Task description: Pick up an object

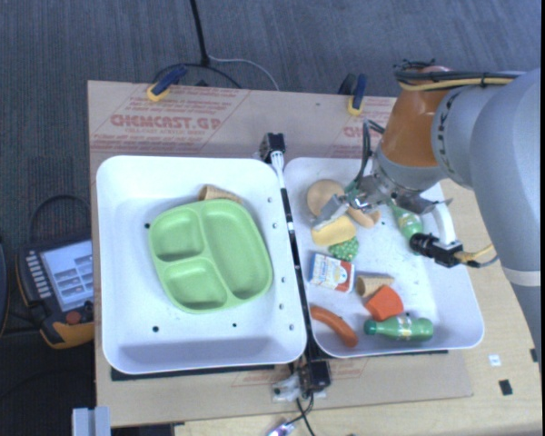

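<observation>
Gripper [350, 203] low in right bin [454, 321] near its far edge, tips among a tan round piece [324, 193] and yellow wedge [334, 231]; open or clenched, cannot tell. Small carton [331, 272] mid-bin, orange block [383, 302], green bottle [398, 329], sausage [333, 324] at near edge. Green divided plate [209, 253] in left bin [118, 334].

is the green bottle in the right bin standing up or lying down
Lying down. The green plastic bottle rests lengthwise on the floor of the right white bin, near its front edge.
</observation>
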{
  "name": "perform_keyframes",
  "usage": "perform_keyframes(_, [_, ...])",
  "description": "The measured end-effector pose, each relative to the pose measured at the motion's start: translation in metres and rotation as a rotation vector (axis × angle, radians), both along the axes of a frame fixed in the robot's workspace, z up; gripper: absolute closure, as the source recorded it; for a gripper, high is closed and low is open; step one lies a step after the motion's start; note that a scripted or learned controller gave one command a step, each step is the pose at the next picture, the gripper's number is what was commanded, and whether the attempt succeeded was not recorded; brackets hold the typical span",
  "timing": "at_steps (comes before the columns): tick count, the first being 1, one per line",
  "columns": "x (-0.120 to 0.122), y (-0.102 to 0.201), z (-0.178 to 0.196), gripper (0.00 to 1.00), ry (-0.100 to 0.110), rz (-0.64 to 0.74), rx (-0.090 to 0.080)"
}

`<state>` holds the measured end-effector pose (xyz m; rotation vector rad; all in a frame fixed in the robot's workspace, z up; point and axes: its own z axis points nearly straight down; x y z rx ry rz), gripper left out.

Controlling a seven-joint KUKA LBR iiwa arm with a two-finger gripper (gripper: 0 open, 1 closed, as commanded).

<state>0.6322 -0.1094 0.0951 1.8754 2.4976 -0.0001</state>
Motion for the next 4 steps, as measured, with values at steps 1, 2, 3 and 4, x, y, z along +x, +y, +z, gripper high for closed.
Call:
perform_keyframes(1, [-0.078, 0.004, 0.0, 0.0, -0.018, 0.013, 0.0])
perform_keyframes(2, [-0.029, 0.001, 0.0, 0.0, -0.009, 0.146, -0.001])
perform_keyframes(3, [0.027, 0.003, -0.001, 0.0, 0.014, 0.145, 0.003])
perform_keyframes(4, [0.037, -0.067, 0.046, 0.0, 0.013, 0.278, 0.005])
